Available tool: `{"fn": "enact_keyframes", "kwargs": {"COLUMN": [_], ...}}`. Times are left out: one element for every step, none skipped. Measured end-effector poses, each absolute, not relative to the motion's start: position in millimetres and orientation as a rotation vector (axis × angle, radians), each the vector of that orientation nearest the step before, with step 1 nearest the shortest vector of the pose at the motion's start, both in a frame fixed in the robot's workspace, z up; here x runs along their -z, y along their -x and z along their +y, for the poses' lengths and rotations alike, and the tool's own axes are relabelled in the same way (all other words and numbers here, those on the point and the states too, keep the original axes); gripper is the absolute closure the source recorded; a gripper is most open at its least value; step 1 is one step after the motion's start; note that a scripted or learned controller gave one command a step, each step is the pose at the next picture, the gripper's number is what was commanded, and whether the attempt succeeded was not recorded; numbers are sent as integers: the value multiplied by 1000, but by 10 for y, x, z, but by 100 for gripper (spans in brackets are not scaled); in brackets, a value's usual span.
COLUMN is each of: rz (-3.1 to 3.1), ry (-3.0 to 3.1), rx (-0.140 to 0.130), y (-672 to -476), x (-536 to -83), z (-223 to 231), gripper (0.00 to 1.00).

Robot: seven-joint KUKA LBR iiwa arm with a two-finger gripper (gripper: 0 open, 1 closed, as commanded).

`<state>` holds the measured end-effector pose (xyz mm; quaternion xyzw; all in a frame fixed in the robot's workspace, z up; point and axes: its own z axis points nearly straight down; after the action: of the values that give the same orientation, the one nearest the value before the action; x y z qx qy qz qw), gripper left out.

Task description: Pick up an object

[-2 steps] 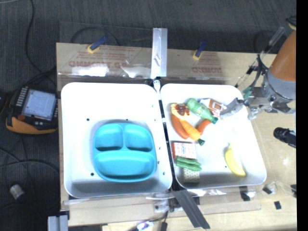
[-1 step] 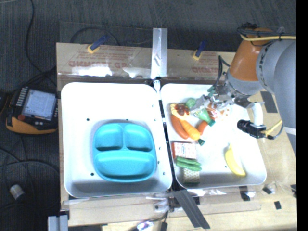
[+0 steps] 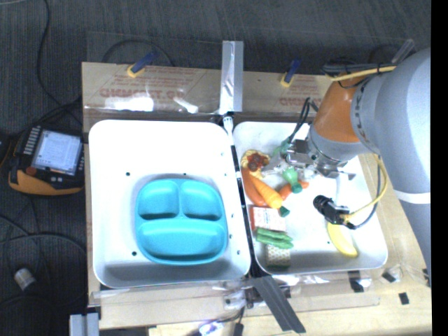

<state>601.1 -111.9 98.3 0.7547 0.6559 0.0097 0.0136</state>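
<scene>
Jaws unreadable from above, can't tell open or closed.
Gripper (image 3: pixel 299 168) low in right bin (image 3: pixel 371 254), beside carrot (image 3: pixel 264 190); banana (image 3: pixel 342 241) near-right.

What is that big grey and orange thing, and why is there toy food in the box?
It is a robot arm. A camera fixed above looks down on two white bins. The arm reaches in from the right, over the right bin, trying to pick something up. That bin holds play food: an orange carrot, a yellow banana, a green pea pod and more. The left bin holds a blue divided plate. Its gripper sits low among the food; I cannot tell whether it holds anything.
</scene>
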Motion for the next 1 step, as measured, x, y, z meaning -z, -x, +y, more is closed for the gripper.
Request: {"fn": "enact_keyframes", "kwargs": {"rz": [1664], "ry": [-2665], "rx": [6], "y": [-5624], "x": [-1249], "z": [-1470], "gripper": [0]}}
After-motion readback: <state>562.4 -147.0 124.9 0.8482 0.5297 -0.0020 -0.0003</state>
